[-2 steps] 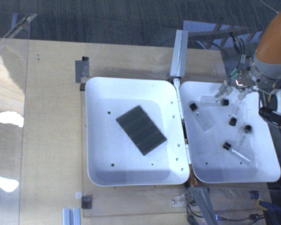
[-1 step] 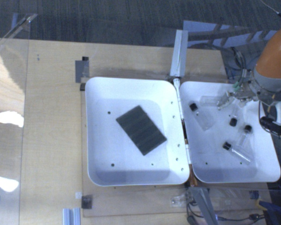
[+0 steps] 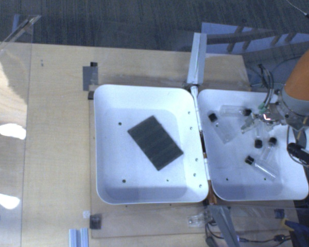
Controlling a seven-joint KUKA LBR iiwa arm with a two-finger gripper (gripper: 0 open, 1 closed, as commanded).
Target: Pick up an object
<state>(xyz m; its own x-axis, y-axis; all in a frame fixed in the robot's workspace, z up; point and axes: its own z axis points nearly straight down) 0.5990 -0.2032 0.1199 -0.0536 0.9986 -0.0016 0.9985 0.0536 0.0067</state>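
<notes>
Gripper [image 3: 260, 118] sits low over the upper right of the right bin [image 3: 257, 192]; open or closed, cannot tell, too blurred, and nothing is visibly held. Arm's orange band [image 3: 305, 78] is at the right frame edge.

Nearest pick candidates:
- Two small black-capped pieces [image 3: 258, 143] lie just below the gripper.
- A clear vial [image 3: 261, 168] lies further down, black cap at its upper-left end, long axis running upper left to lower right.
- Another black cap [image 3: 212, 117] lies near the bin's upper left, beside a clear plastic piece [image 3: 226, 126].

Judged light, rigid, smooth and likely to roll or slip. Best grasp is probably across the vial's body, jaws square to its long axis.

Left bin [image 3: 100, 138], well apart, holds a dark grey flat pad [image 3: 155, 142], long axis also upper left to lower right. It looks thin and hard to pinch off the floor.
</notes>
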